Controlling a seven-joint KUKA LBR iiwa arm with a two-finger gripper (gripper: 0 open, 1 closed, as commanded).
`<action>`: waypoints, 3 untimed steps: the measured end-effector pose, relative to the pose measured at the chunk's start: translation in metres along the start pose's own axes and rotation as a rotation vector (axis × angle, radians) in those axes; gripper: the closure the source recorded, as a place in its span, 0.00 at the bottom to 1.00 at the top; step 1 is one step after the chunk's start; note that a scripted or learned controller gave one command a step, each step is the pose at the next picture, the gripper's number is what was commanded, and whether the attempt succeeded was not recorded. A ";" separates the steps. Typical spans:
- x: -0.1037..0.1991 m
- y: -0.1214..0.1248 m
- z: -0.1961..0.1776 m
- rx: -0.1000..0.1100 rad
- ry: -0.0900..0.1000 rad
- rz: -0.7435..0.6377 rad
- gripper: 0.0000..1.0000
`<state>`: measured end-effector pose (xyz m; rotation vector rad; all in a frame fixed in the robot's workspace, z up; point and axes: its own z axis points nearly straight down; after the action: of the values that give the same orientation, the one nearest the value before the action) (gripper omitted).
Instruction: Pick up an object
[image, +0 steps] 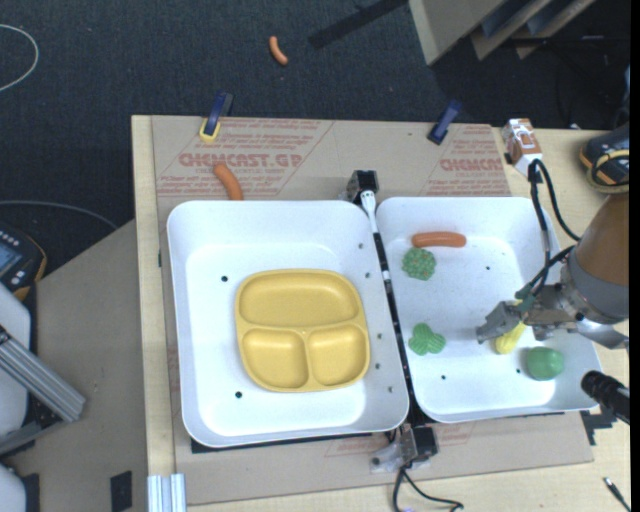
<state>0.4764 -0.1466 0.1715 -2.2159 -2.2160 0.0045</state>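
low at the right bin's (470, 405) near side, the gripper (503, 332) reaches leftward over a yellow piece (509, 341), beside a green ball (544, 363); jaw state hidden, cannot tell.

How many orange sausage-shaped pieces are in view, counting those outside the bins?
3: one sausage lies at the back of the right bin, one on the board behind the left bin, one on the dark floor beyond. The arm may hide others.

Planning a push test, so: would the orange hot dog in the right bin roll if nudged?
The hot dog looks like a smooth cylinder, so a sideways nudge would probably roll it. It lies apart from the broccoli, so little would stop it. It probably weighs little.
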 end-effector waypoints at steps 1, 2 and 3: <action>0.004 0.002 0.044 -0.001 -0.001 0.000 0.00; 0.004 0.002 0.089 -0.003 -0.001 0.001 0.00; 0.004 0.003 0.077 -0.009 -0.004 0.002 1.00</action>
<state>0.4788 -0.1426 0.0949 -2.2247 -2.2201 -0.0016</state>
